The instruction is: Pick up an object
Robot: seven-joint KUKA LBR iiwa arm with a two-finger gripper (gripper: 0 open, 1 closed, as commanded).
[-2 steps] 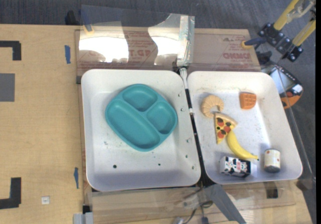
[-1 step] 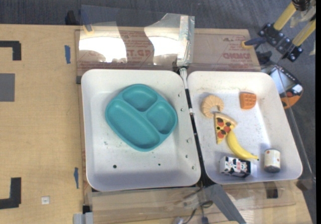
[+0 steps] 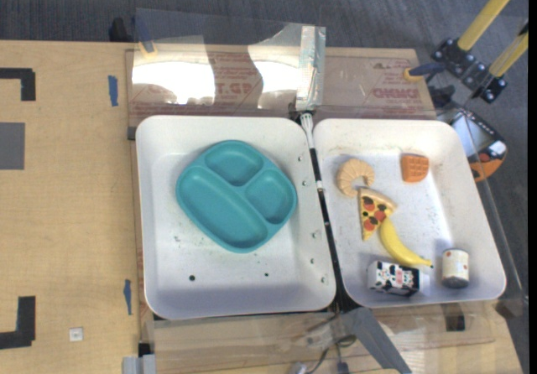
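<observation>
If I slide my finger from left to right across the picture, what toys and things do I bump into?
Teal divided plate → croissant → pizza slice → orange piece → small white cup. The banana and the black-and-white carton overlap these in the order, so I left them out.

The bench [image 3: 59,221] is a pale wood-coloured surface carrying two shallow white bins side by side — the left bin [image 3: 159,280] and the right bin [image 3: 482,221] — their inner rims touching along a dark seam at the middle. Black square markings sit on the bench at nine o'clock and at seven o'clock from the left bin, with a grey patch [image 3: 10,146] between them. Small strips of blue tape [image 3: 112,90] lie near the left bin's ten o'clock corner, another at its seven o'clock side. At twelve o'clock — behind both bins — a printed cardboard sheet [image 3: 369,89] lies flat, a glossy clear sheet [image 3: 218,70] over its left part.
</observation>
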